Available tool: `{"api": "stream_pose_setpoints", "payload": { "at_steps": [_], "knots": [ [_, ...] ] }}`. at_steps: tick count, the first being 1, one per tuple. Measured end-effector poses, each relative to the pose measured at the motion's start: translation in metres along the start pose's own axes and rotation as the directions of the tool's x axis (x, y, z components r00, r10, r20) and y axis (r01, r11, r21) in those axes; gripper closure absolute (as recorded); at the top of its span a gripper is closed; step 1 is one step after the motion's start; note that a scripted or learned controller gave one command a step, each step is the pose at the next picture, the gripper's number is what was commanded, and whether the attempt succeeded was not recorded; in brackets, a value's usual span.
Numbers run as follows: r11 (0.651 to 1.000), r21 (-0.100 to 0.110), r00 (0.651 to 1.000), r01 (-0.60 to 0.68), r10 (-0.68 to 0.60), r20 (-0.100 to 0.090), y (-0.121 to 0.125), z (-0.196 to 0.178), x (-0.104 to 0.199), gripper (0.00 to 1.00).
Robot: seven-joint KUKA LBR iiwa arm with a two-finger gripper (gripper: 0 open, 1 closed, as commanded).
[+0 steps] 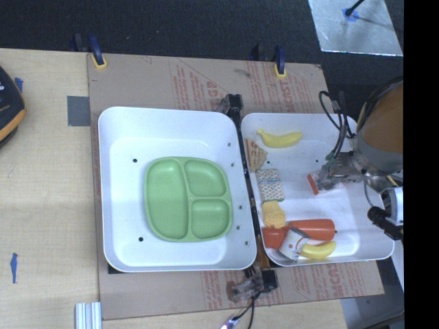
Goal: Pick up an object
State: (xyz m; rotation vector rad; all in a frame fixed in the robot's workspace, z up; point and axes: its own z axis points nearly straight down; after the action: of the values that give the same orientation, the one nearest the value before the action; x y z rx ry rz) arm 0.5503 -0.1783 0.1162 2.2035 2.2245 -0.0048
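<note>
My gripper (332,175) hangs low in the right bin (370,249), near its right wall, and the grey arm (381,132) comes in from the right. A small red-orange piece (313,183) lies just off the gripper's left tip; I cannot tell whether they touch. A yellow banana (279,138) rests at the bin's far end. Along the left wall sit a brown cracker (256,156), a checkered waffle (269,184) and a yellow lump (274,214). At the near end lie an orange-red sausage (313,227), a red cup (274,237) and a second yellow banana (318,250).
The left bin (123,245) holds a green divided plate (186,198). Black cables (336,115) loop above the gripper. Clamps (279,59) pin the cardboard sheet at the back. A yellow-black device (8,105) sits at the far left of the bench.
</note>
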Motion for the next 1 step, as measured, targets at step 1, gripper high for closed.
{"api": "stream_pose_setpoints", "payload": {
  "at_steps": [1],
  "knots": [
    [1.000,0.000,1.000,0.001,-0.001,0.000,0.0000,0.0000,0.0000,0.00]
  ]
}}
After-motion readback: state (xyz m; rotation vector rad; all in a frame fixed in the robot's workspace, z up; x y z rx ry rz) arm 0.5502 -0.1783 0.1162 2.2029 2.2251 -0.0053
